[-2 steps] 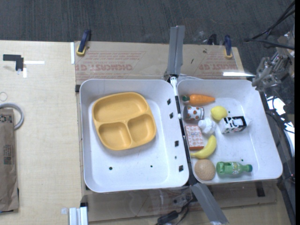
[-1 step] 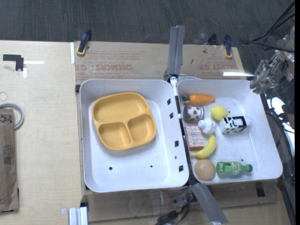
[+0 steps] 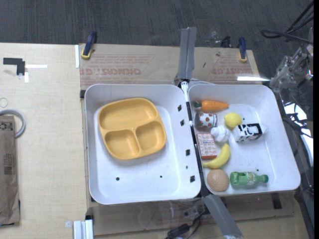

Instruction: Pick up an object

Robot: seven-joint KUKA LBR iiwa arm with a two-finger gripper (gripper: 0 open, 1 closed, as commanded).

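The right bin [image 3: 279, 148] holds several small objects. An orange carrot [image 3: 212, 104] lies at its far left, with a yellow lemon [image 3: 232, 119] and a small red-and-white jar [image 3: 206, 119] just in front of it. A black-and-white carton [image 3: 247, 131] lies near the middle, beside a small white figure [image 3: 219, 132]. A pink packet [image 3: 206, 144] and a banana [image 3: 220, 156] lie along the left wall. A brown round item [image 3: 217, 179] and a green bottle [image 3: 247, 179] lie at the front.
The left bin [image 3: 99, 178] holds a yellow divided plate [image 3: 131, 127]. Cardboard [image 3: 134, 66] with blue clamps lies behind both bins. A brown paper bag [image 3: 7, 168] rests on the bench at far left. Cables and metal parts [image 3: 294, 66] sit beyond the right bin's far corner.
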